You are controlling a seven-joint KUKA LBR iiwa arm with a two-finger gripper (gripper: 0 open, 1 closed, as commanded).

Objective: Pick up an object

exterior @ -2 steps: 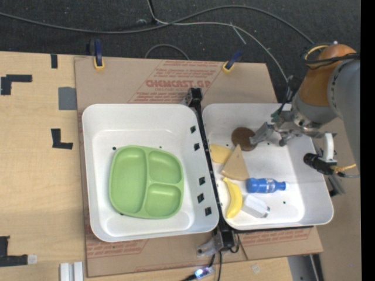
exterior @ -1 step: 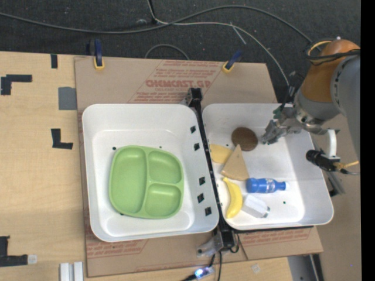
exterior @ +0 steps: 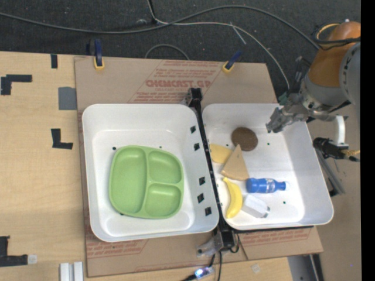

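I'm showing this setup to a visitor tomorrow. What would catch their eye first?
Probably the bright green divided plate, alone in the left bin. Next, the clutter in the right bin: a banana, a blue bottle and a brown disc. The gripper hovers at that bin's far right corner.

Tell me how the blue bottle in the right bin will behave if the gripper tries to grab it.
The blue bottle lies on its side, so a nudge would probably roll it. It looks small and plastic, likely light and somewhat slippery. The banana and a white item lie close, so it may bump them.
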